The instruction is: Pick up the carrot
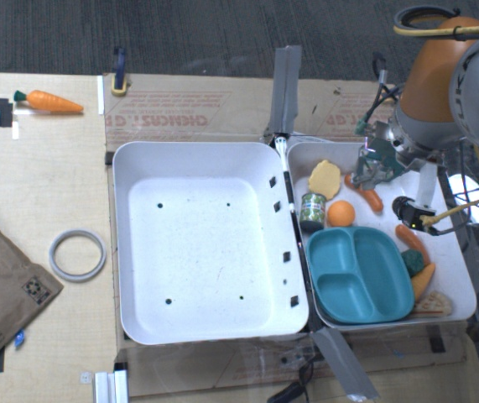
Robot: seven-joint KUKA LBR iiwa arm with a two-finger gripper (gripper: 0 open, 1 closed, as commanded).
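Lying in the right white bin point(465, 296), near its far edge, the small orange toy carrot point(371, 197) points slantwise, its stub end just under the end effector point(373, 168). It looks like a light, stiff, smooth plastic piece, so it may roll or slip; a grip across the thicker middle, at right angles to its length, seems the safest hold. Just beside it are a pale yellow wedge-shaped toy point(325, 178), an orange ball point(341, 214) and a small green-labelled can point(312, 210); nearer the front sits a teal divided plastic tray point(361, 275). A second carrot-like orange toy point(49, 102) rests on the bench point(38, 183) far to the left. Whether the end effector is spread or closed I cannot tell, since dark cabling blurs it; it appears to hover at or touch the carrot's upper end
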